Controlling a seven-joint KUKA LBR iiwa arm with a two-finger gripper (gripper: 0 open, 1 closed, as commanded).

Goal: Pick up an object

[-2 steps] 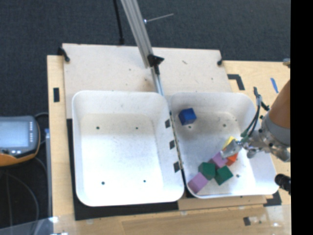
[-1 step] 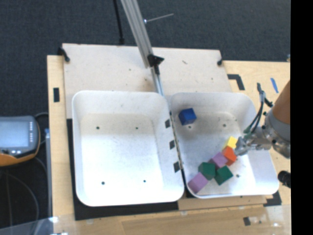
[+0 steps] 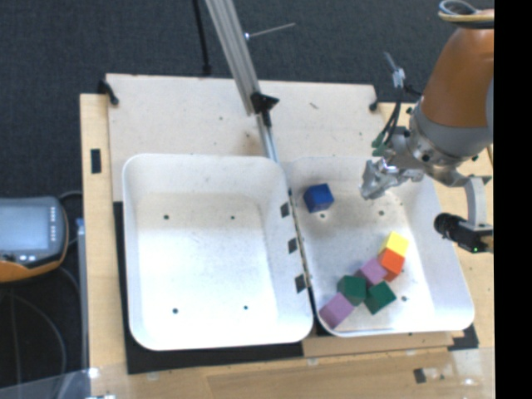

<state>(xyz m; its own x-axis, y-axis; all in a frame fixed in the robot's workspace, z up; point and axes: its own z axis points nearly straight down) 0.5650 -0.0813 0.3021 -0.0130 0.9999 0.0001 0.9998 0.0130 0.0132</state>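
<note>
The gripper (image 3: 376, 181) hangs over the right bin (image 3: 440, 248); whether it is clenched, I cannot tell. The blue cube (image 3: 317, 197) sits slightly rotated, no long axis. Dark carpet (image 3: 100, 23) surrounds the bench (image 3: 183, 115).

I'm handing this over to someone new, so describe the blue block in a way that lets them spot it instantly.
Look at the right-hand bin, the one the arm reaches over. The blue block sits alone near its upper left corner, close to the divider between the bins and left of the hand. It is the only blue piece, apart from the cluster of coloured blocks at the lower end.
</note>
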